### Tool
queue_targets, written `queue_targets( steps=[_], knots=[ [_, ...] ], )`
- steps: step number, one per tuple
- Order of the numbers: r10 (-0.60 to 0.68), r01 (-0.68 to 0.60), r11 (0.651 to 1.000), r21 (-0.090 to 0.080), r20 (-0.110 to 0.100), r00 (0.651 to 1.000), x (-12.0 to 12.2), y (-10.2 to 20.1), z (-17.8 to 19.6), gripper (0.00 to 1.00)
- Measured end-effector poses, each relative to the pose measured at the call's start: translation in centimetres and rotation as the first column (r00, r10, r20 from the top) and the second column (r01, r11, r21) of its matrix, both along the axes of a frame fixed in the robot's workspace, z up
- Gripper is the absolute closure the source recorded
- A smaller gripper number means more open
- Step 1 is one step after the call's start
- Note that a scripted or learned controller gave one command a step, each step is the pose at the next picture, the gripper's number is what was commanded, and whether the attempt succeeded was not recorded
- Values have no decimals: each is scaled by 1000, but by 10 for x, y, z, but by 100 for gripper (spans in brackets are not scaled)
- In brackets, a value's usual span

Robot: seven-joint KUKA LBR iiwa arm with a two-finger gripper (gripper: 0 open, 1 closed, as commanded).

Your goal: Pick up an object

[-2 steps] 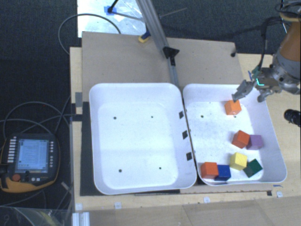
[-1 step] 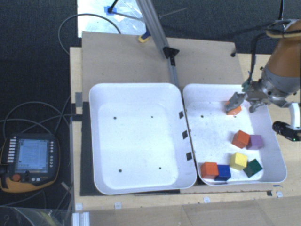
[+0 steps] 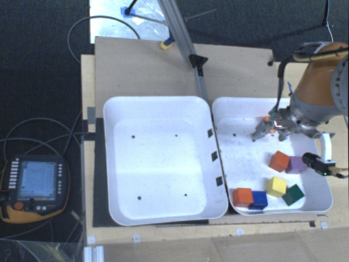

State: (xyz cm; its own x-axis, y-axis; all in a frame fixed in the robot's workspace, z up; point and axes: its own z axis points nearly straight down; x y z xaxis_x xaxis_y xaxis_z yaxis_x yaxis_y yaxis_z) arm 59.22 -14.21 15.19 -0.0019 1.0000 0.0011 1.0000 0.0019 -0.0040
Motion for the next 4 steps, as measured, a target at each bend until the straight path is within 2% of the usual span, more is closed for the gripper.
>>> queue_targets(
  steps=[1, 2, 4],
  knots=[
    [0, 0, 1000, 0, 0, 1000, -10, 0, -50, 0],
    [2, -2, 1000, -1, 8, 1000, -8, 0, -35, 100],
    [3, -3, 1000, -3, 11, 1000, -15, 4, 57, 100]
  ],
)
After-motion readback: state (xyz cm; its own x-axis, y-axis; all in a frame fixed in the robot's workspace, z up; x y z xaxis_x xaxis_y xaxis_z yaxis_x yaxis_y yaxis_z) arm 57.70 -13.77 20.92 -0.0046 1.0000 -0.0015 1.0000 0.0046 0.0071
